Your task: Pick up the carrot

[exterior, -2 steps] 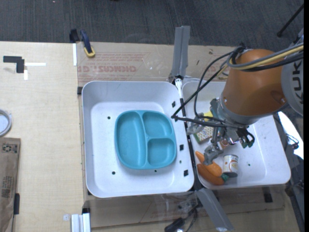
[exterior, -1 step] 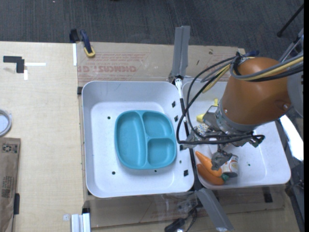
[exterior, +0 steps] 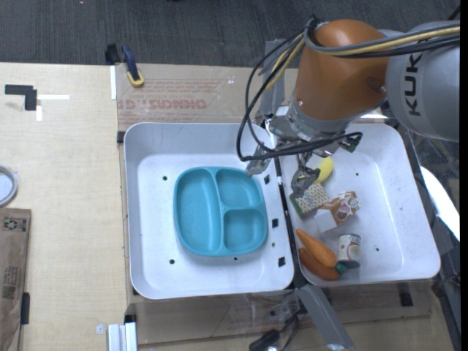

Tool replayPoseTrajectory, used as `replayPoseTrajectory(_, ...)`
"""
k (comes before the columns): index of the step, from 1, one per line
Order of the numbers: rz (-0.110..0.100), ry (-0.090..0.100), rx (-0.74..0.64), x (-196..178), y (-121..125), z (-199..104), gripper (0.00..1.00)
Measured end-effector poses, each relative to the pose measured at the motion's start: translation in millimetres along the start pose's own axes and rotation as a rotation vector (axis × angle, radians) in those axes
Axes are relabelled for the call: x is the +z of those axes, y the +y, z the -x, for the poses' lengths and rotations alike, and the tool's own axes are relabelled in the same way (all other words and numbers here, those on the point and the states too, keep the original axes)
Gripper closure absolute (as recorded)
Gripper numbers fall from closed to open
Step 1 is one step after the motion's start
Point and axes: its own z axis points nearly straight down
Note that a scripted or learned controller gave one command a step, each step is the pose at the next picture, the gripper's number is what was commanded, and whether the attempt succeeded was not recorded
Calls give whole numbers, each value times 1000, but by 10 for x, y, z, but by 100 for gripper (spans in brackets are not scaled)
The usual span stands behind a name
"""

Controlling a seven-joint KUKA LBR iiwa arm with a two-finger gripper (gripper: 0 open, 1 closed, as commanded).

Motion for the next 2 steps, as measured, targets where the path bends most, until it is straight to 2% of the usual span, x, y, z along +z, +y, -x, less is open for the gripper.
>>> replayPoseTrajectory(1,1,1,203,0,-139,-203,0)
replayPoseTrajectory(2,-1,0,-113,-1191,-193,-613,0)
